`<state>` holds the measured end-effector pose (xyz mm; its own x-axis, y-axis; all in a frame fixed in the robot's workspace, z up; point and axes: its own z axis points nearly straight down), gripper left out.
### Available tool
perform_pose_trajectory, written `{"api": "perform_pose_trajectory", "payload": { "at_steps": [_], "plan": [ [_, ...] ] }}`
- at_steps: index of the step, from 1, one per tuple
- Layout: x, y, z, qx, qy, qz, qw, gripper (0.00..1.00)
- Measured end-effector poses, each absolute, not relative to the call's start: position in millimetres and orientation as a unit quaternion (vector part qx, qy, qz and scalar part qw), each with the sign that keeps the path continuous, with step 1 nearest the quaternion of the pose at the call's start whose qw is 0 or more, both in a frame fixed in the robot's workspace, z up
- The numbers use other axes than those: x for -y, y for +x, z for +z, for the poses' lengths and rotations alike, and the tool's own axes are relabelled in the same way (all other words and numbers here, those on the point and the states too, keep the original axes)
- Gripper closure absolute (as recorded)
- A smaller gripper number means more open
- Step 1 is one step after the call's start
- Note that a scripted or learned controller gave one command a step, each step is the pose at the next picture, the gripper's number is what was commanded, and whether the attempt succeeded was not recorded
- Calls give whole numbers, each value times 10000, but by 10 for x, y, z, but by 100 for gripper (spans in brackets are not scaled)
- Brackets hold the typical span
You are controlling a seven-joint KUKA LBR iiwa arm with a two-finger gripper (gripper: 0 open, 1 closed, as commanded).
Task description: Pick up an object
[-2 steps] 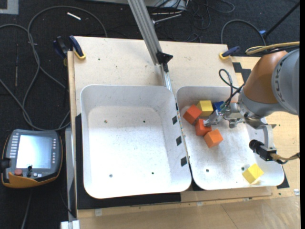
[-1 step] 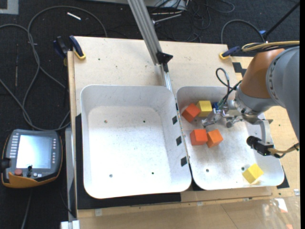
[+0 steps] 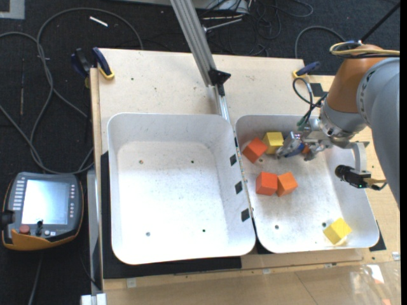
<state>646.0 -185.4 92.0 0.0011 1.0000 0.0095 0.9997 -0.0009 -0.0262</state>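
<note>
A pale table (image 3: 159, 84) is shown carrying two shallow white bins side by side, with a dark floor strewn with cables around it and a handheld control pendant (image 3: 41, 207) lying at the left. A slanted metal rail (image 3: 194, 33) crosses above the gap between the bins. The left bin (image 3: 114, 170) is seen beside the right bin (image 3: 362, 221), in which are scattered an orange block (image 3: 255, 150), a yellow block (image 3: 274, 141), two orange blocks touching each other (image 3: 276, 183), and a yellow block near the front corner (image 3: 336, 230). The grey arm, with its orange band (image 3: 350, 81), is bent down from the right, and the gripper (image 3: 294, 149) is placed just beside the yellow block at the rear. Whether the jaws are released or clenched cannot be told.
</note>
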Motion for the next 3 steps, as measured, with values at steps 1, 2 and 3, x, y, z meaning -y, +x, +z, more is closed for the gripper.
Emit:
{"api": "perform_pose_trajectory", "payload": {
  "at_steps": [1,2,3],
  "plan": [
    [1846,6452,1010,7078,-7063,68,115,100],
    [1548,5720,1448,7066,-7077,3,15,100],
    [1561,5746,1424,7067,-7075,-1,-3,0]
  ]
}}
